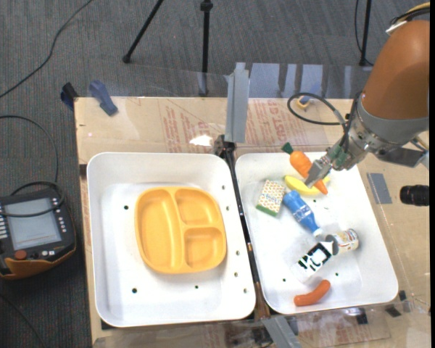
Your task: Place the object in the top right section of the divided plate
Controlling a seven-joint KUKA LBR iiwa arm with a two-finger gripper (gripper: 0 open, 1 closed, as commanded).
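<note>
Nearest the camera lies an orange sausage-shaped toy (312, 293) by the front edge of the right bin (373, 267). Behind it are a black-and-white packet (316, 256), a small jar (346, 241), a blue bottle (300, 210) and a patterned box (271, 196). The claw (320, 171) hangs over a carrot (301, 163) and a yellow banana (304, 185) — how far it is open I cannot tell. The divided plate (180, 229), yellow, sits in the left bin (105, 267), well apart from these things. Both bins rest on a brown counter (152, 125) — grey carpet (29, 64), tripod legs (203, 20) and a control pendant (29, 230) surround it.
</note>
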